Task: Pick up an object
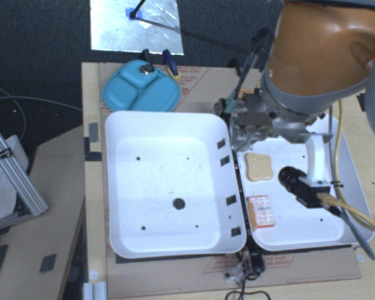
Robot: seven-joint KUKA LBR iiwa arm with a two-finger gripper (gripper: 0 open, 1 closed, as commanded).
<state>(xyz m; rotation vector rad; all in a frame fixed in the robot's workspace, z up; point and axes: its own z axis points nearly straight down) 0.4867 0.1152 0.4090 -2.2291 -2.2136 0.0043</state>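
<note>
In the right bin (300,233) lie two things: a pale tan block (259,166) near its left wall and, closer to the front, a small red-and-white packet (260,211). My gripper (249,130) hangs low over the back left corner of that bin, just behind the tan block and close to the wall between the bins. The big orange-banded wrist above hides its lower end. Nothing can be seen held in it.
The left bin (122,167) has a small dark round spot (179,204) on its floor. Behind it on the bench lie a blue moulded tray (142,87) and a silvery sheet (135,17). Aluminium framing (9,174) stands at the far left.
</note>
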